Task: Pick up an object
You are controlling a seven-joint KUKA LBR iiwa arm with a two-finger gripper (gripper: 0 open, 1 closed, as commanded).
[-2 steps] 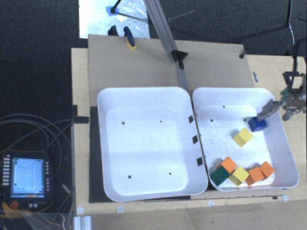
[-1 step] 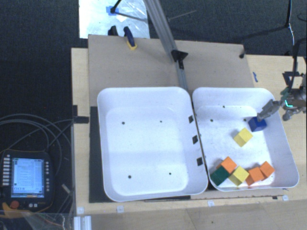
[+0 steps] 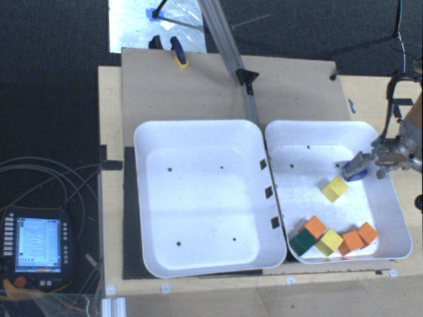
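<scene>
Approach step: gripper (image 3: 355, 169) hung just right of yellow cube (image 3: 335, 189), finger state unclear; next, descend.

Pale wooden bench (image 3: 297, 299), brown board (image 3: 198, 88) on it, two white bins (image 3: 149, 137) side by side

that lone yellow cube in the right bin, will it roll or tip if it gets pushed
The yellow cube looks flat-faced, so it would probably slide, not roll. It seems rigid and small, likely light. It sits apart from the cluster, on the bare floor of the right bin, so a push might skid it.
</scene>
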